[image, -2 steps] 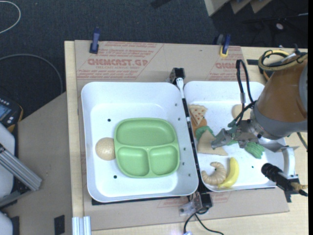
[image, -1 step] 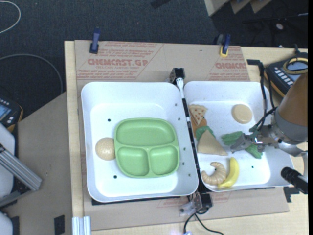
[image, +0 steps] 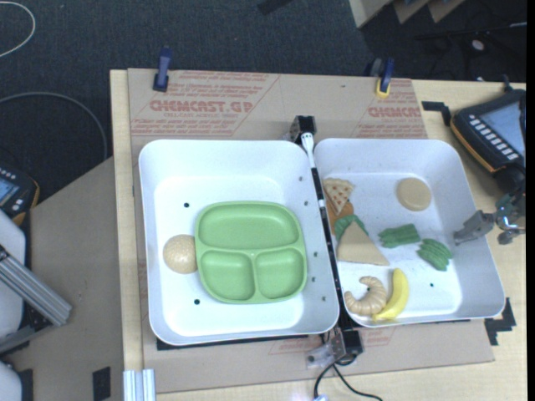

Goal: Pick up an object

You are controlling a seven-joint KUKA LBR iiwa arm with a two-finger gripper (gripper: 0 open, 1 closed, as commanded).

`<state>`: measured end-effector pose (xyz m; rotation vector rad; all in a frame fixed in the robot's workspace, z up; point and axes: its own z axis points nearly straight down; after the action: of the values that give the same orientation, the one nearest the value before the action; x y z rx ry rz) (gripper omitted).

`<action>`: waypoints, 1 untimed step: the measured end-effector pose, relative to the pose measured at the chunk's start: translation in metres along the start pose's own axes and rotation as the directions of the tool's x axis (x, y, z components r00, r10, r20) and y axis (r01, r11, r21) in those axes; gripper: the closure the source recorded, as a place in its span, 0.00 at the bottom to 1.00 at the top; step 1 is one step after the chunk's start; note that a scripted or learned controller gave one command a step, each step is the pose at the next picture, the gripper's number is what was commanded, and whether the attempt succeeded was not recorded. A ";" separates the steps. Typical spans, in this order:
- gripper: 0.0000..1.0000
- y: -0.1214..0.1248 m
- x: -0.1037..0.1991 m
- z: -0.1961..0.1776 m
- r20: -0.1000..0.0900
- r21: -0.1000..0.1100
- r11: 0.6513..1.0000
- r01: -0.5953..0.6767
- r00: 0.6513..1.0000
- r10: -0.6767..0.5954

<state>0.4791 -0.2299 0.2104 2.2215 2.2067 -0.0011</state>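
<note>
The right bin (image: 451,161) holds toy food: a waffle-like piece (image: 338,195), a round beige cookie (image: 413,194), a tan wedge (image: 359,245), two green leafy pieces (image: 399,236) (image: 435,253), a croissant (image: 368,295) and a yellow banana (image: 395,295). The left bin (image: 167,174) holds a green divided plate (image: 251,251) with a beige bun (image: 180,254) at its left side. My gripper (image: 485,222) reaches in at the right bin's right rim, just right of the green pieces and touching none of the food. Nothing shows in it.
A black and orange device (image: 493,132) lies on the bench at the far right. Two clamps, one blue (image: 161,69) and one yellow and blue (image: 384,78), hold the back board. A black bracket (image: 303,128) sits between the bins at the back.
</note>
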 end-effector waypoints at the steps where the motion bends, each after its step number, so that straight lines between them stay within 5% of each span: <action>1: 0.00 -0.002 0.033 0.131 -0.014 0.013 1.000 0.008 1.000 -0.008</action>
<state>0.4783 -0.1984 0.0791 2.2259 2.2295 0.0006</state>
